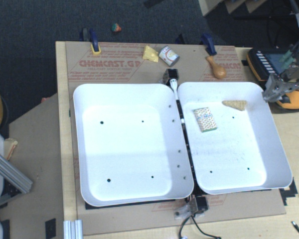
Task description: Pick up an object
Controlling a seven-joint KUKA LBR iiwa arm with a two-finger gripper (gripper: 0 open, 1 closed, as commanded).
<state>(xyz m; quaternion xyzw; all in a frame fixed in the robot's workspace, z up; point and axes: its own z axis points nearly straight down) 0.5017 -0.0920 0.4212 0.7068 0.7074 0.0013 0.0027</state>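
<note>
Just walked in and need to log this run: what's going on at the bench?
Nothing is being handled yet. The robot's hand sits at the far right edge, beside the right bin. That bin holds a small patterned block and a tan wedge-shaped piece, both lying untouched. The left bin sits alongside.

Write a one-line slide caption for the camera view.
Gripper at right bin's far corner; patterned block and tan wedge lie inside.
</note>
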